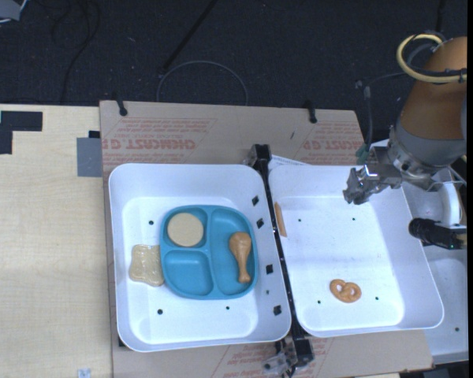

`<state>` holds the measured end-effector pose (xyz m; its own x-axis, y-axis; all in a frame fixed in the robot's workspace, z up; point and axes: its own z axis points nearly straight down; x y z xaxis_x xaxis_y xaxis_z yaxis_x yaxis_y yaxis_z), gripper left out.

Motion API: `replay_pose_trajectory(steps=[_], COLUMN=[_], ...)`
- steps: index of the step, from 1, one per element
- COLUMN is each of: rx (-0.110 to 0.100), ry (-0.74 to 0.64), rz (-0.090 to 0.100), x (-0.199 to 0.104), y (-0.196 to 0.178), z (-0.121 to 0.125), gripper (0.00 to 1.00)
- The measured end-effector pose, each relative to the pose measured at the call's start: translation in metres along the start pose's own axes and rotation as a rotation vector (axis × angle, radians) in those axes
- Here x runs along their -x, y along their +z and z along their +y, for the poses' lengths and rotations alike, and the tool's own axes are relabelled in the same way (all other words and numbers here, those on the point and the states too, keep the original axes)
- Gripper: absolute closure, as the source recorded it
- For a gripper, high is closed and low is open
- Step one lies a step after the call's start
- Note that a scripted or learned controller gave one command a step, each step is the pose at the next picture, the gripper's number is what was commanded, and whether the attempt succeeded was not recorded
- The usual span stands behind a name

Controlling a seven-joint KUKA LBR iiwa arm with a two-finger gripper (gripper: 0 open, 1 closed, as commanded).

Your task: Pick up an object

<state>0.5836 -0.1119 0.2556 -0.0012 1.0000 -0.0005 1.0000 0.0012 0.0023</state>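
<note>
Pretzel (345, 291) lies on the floor of the right bin (378, 321), near its front edge and well apart from the gripper (361, 186), which hangs over that bin's far right corner; whether it is open or closed cannot be told, and nothing shows in its grasp. In the left bin (134, 211) sits a blue divided tray (205, 290) holding a round cracker (184, 229) and a drumstick (241, 255). A pale biscuit (146, 264) lies just beside the tray's left edge.

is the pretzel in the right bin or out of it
In. The pretzel lies flat on the floor of the right bin, toward its near edge, apart from the gripper up by the far rim.
</note>
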Motion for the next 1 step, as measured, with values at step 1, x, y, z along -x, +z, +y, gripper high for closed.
replay_pose_trajectory(steps=[1], rx=[-0.006], ry=[-0.003], rz=[0.003], x=[-0.053], y=[-0.0041], z=[-0.0095], gripper=[1.0])
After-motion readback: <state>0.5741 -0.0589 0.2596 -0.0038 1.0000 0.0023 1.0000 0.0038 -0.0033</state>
